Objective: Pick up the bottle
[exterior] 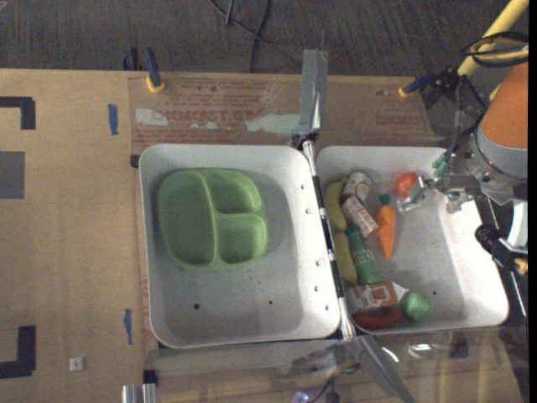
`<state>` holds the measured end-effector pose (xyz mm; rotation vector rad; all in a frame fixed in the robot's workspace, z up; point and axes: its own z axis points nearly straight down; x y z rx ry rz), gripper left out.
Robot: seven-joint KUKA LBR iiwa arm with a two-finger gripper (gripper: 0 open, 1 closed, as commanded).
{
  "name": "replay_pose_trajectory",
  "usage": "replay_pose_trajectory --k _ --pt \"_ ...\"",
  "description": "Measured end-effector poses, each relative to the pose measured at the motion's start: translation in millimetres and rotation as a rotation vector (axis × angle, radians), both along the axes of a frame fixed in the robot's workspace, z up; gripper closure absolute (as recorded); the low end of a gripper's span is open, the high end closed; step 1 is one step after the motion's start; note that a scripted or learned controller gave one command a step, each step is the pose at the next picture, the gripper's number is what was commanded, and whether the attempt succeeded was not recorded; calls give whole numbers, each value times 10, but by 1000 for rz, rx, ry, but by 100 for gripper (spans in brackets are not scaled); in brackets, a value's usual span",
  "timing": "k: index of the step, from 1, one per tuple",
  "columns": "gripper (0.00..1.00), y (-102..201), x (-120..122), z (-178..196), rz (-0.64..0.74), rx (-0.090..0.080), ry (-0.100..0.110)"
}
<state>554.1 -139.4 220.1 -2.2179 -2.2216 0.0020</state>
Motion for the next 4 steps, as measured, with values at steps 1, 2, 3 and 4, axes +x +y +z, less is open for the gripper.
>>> replay_pose_trajectory --k 1,2,3,4 --pt "0 -79 -704 -1008 101 0 -1" --pt "0 -591 -719 -1317 282 0 -8" --pt "100 -645 -694 -1211 276 -13 -19" --pt "0 -645 -695 -1211 276 -13 -19"
